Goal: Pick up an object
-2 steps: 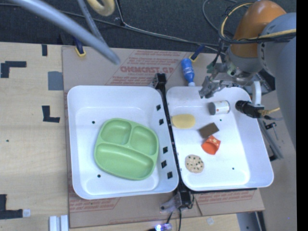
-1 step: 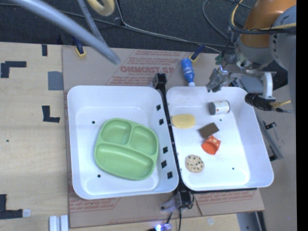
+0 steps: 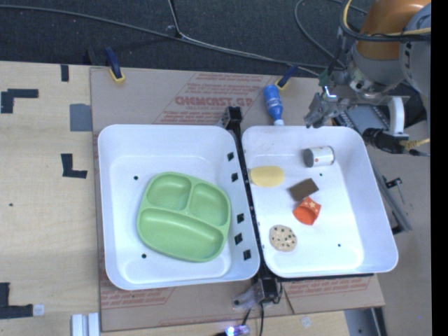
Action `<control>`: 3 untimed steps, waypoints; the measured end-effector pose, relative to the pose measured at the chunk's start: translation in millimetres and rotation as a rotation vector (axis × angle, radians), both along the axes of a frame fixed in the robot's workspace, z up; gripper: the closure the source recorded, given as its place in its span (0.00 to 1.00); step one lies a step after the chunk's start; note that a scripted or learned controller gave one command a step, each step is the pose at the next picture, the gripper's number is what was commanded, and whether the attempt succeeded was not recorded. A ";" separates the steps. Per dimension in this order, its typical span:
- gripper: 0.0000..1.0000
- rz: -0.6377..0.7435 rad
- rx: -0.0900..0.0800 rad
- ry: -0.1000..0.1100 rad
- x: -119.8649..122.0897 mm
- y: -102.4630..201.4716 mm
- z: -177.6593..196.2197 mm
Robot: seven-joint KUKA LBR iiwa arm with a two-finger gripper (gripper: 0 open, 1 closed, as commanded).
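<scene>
Camera view, read from left to right: a pale wooden bench with dark tape marks carries a brown cardboard sheet printed in red, where part of a word reads "CHEMCAST"; the rest is too faint to make out. On the sheet sits the left shallow white plastic bin, and in it lies a light green plastic plate with three compartments, flat and right way up. A row of black clips marks the seam where the two bins meet. Just behind that seam, outside the bins, a blue and white bottle-shaped object lies on the cardboard.

The right shallow white plastic bin holds five small things: a yellow oval piece near the seam, a round tan cookie with dark specks toward the front, a flat brown rectangular block touching a small orange-red wedge, and a short grey and white cylinder lying on its side near the back wall.

At the far right the grey arm with its orange band reaches in. Its two-finger gripper hangs above the right bin's back rim, near the cylinder and behind it, apart from all five things. Whether it is parted or closed cannot be told.
</scene>
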State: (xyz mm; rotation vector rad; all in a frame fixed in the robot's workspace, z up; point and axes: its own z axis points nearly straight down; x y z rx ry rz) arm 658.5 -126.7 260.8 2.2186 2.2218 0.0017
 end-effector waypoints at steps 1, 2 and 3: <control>1.00 0.005 0.002 0.003 -7.7 55.0 1.3; 1.00 0.005 0.001 0.005 -9.3 112.4 -16.4; 1.00 0.004 0.001 0.005 -15.3 165.0 -30.2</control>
